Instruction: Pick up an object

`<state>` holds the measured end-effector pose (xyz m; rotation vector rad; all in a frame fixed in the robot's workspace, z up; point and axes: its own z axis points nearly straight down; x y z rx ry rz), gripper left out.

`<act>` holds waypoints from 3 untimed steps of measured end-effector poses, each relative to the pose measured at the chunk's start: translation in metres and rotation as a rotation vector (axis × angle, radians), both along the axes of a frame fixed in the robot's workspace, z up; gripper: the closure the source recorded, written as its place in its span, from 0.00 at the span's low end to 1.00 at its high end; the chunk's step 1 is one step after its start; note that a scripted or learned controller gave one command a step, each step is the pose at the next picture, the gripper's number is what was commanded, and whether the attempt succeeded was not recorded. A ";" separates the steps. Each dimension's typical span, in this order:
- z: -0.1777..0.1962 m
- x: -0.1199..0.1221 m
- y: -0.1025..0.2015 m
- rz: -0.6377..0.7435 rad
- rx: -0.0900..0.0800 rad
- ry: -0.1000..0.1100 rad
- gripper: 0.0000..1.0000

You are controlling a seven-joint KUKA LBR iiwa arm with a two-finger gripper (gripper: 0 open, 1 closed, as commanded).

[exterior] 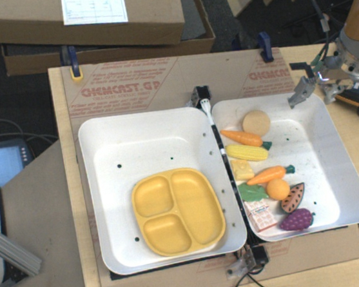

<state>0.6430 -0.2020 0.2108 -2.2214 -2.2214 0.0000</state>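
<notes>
Tray (175, 211) in left bin (102, 149); food (260, 168) right.

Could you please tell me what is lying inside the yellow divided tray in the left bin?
The yellow tray shows three bare compartments with nothing in them. It sits flat in the left bin, so the bin floor beneath it is covered and cannot be seen.

You look down from one fixed camera above the bench (158, 77), tilted at a slant so the far edge sits at the top. It stands far enough back to take in both white bins whole, the left bin (103, 155) and the right bin (339, 172), plus floor and boxes around them. The arm (350, 53) enters at upper right
</notes>
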 end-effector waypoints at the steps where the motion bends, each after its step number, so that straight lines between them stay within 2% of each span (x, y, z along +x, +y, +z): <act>1: -0.045 -0.083 0.051 0.000 0.005 0.011 0.00; 2: -0.120 -0.130 0.098 -0.001 0.002 0.002 0.00; 3: -0.124 -0.134 0.097 -0.001 0.001 -0.007 0.00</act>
